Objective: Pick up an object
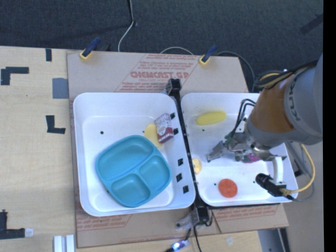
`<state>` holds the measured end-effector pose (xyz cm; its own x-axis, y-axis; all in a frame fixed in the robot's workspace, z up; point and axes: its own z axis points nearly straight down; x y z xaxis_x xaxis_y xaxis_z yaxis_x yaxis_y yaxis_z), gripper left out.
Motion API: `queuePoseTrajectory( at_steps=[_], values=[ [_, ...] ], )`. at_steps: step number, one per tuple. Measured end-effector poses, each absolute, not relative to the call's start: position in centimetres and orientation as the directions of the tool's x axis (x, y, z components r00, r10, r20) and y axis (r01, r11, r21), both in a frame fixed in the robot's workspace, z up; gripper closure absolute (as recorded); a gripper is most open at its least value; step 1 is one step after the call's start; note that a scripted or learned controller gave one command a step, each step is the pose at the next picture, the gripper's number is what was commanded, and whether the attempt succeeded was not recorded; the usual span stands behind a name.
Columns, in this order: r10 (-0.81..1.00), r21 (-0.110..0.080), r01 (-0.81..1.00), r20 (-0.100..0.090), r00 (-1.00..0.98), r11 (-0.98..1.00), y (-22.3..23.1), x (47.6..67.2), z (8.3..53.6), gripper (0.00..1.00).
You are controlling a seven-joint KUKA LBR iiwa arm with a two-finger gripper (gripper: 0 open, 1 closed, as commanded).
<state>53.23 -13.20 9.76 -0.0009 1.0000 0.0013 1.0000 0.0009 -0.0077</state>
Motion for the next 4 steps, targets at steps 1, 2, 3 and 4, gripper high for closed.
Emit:
queuePoseTrajectory(
  at_steps=[1,2,3,4],
  values=[
    [1.0,-0.004,1.0,0.001,-0.003,0.003,-13.2,53.4,11.1,1.0],
    [1.0,0.002,1.0,-0.001,-0.001,0.001,-13.2,53.4,15.3,1.0],
    [1.0,0.002,1.0,-0.001,-0.001,0.001,-13.6,53.3,19.6,1.0],
    [1.0,0.002,1.0,-0.001,-0.001,0.001,-13.6,53.4,22.8,1.0]
  ],
)
